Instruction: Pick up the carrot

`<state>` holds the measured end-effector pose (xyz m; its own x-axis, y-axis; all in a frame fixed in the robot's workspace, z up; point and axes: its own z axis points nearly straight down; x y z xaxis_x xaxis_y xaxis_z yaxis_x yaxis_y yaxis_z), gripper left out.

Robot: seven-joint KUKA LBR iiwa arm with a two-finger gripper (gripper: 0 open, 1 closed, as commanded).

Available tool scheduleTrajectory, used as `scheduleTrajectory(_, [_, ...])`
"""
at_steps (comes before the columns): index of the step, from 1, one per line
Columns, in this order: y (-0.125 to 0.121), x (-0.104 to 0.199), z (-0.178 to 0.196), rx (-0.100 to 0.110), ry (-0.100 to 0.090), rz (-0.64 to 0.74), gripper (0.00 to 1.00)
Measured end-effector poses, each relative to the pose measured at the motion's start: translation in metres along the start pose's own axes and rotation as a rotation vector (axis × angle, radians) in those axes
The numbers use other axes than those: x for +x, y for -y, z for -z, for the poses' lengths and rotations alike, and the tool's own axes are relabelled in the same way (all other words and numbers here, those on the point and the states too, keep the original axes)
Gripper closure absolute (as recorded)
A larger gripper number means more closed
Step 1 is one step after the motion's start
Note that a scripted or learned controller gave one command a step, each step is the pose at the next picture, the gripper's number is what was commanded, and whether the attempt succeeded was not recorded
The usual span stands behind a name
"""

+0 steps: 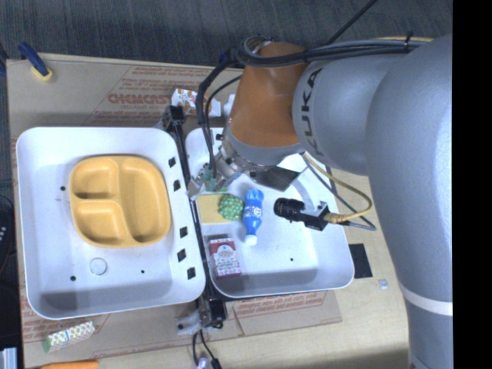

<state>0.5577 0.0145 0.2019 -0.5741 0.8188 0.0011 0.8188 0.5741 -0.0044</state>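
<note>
No thing in either bin reads plainly as a carrot. A thin orange shape (69,364) lies at the view's bottom edge, outside the bins; whether it is the carrot I cannot tell. My gripper (207,177) hangs low over the far left corner of the right bin (330,264), close to the wall between the bins. The orange band and grey arm cover the far part of that bin. Just in front of the gripper lie a green bumpy ball (230,205) and a blue bottle (252,214).
A red box (224,256) lies at the right bin's near left. A pale yellow flat piece (207,211) sits beside the green ball. The left bin (38,283) holds a yellow divided plate (119,199). A small wrapper (69,335) lies on the cardboard in front.
</note>
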Motion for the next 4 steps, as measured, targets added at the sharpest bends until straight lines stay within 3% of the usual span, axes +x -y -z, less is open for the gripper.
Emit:
scheduleTrajectory(1, [0.044, 0.042, 0.025, -0.001, -0.001, 0.133, 1.0])
scheduleTrajectory(2, [0.044, 0.042, 0.025, -0.001, -0.001, 0.133, 0.0])
scheduleTrajectory(3, [0.046, -0.026, 0.109, -0.004, 0.003, 0.221, 0.0])
scheduleTrajectory(4, [0.061, 0.019, 0.022, -0.001, -0.001, 0.099, 0.0])
